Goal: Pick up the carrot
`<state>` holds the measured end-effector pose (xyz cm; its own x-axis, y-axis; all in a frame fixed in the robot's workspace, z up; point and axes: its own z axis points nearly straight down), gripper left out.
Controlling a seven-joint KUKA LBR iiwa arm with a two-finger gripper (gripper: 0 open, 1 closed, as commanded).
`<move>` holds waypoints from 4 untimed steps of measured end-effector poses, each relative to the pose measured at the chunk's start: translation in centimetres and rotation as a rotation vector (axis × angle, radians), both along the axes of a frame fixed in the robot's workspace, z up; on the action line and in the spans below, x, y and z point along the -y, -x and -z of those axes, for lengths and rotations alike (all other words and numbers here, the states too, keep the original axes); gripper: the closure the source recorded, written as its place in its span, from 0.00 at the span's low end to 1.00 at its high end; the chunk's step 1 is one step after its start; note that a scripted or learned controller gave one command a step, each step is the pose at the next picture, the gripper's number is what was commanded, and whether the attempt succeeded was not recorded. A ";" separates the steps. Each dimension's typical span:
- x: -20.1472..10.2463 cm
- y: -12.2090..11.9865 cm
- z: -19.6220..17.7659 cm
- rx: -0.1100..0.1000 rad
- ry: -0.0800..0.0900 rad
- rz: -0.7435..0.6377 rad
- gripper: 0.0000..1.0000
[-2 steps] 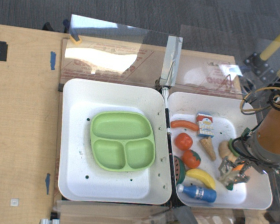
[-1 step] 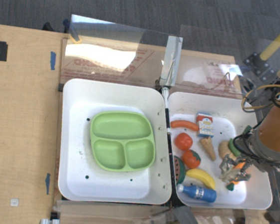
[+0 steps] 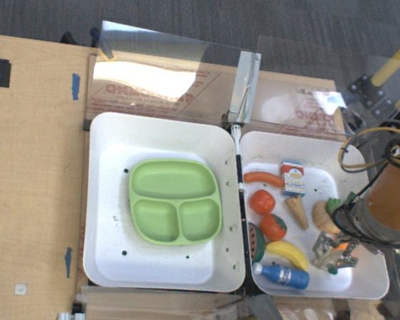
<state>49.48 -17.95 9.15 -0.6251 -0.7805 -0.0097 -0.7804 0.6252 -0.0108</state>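
Gripper (image 3: 334, 254) over right bin (image 3: 376, 287); wooden bench (image 3: 26, 172).

Orange carrot (image 3: 263, 178) flat, lengthwise near right bin's (image 3: 372, 286) far-left corner.

- A robotics lab: a wooden bench (image 3: 19, 171) bears two white bins (image 3: 102, 202).
- Blue tape marks (image 3: 75, 85) left of the bins.
- Clear plastic shields (image 3: 166, 80) behind the bins.
- Grey carpet (image 3: 203, 5) beyond them.
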 end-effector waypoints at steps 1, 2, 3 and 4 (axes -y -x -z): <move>-4.3 -0.2 -5.1 -0.005 -0.003 0.214 1.00; -4.4 -2.5 -0.6 -0.010 0.000 -0.103 1.00; -4.5 -2.4 -0.4 -0.012 -0.001 -0.103 0.00; -5.4 -3.7 0.1 -0.002 0.007 -0.242 0.00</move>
<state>53.15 -12.57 9.09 -0.4195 -0.9077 -0.0030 -0.9077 0.4195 -0.0124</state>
